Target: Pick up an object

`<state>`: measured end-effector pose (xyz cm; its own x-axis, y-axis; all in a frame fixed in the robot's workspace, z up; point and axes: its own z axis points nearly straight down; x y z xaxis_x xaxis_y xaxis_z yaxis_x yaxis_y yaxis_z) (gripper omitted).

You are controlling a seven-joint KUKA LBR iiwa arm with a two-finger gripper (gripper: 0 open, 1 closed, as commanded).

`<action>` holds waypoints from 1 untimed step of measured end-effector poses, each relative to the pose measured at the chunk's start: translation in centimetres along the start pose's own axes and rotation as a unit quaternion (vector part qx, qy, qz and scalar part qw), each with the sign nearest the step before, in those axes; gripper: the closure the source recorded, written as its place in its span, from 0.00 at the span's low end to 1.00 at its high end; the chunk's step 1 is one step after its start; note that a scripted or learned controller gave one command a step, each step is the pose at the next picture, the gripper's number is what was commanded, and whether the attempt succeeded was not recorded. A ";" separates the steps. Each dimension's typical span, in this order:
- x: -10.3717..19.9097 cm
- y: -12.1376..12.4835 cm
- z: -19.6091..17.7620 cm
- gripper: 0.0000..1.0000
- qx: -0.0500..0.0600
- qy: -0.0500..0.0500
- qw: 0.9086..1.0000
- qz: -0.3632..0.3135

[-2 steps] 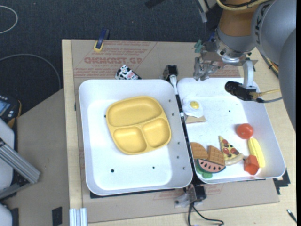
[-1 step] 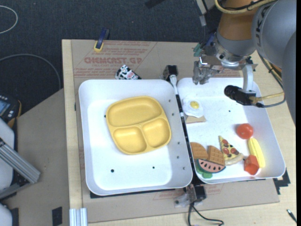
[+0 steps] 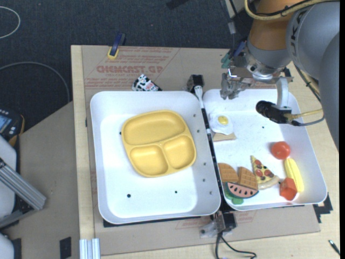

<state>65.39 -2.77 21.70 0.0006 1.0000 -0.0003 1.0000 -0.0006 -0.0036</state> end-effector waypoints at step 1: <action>0.6 1.7 -0.9 1.00 -0.004 0.000 1.000 -0.001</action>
